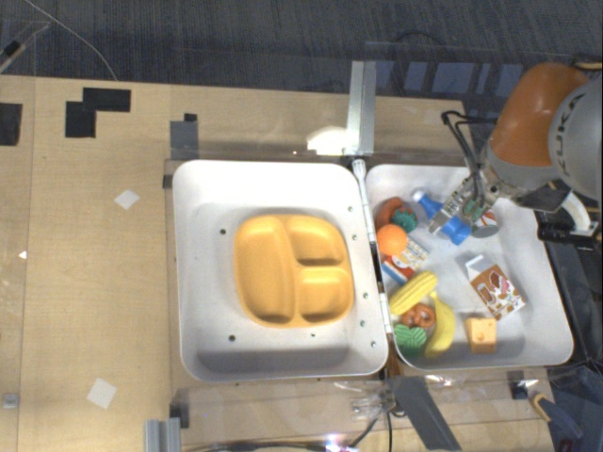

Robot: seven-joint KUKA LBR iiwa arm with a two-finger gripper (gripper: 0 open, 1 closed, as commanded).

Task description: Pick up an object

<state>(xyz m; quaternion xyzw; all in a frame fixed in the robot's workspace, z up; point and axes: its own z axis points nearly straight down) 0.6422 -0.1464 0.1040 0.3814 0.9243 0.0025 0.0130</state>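
Right bin (551,342) — hand (462,207) over half-hidden blue object (452,226)

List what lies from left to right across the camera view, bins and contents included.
Left bin → yellow divided tray → orange ball → corn cob → blue bottle → cheese cube → small carton → right bin's outer rim.
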